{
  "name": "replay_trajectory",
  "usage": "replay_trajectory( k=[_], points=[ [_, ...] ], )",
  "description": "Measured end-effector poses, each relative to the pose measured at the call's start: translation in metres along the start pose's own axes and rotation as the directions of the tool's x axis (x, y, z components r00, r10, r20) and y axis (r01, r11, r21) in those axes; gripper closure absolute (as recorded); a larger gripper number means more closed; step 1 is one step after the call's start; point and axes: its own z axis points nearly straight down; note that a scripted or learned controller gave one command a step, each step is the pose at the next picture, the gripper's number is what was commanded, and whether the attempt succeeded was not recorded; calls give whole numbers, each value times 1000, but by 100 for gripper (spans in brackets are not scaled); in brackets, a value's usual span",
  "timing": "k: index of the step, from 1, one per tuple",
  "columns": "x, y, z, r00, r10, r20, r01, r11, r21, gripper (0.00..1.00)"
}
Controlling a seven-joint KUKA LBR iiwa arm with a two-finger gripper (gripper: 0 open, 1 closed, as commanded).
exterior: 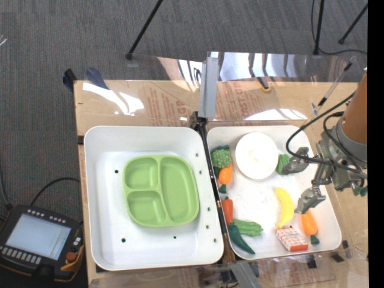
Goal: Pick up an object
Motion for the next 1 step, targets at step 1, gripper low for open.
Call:
replay_trajectory(
  k=[1],
  points=[
    [16, 11, 194, 1000, 11, -1, -11, 1000, 0, 0]
  ],
)
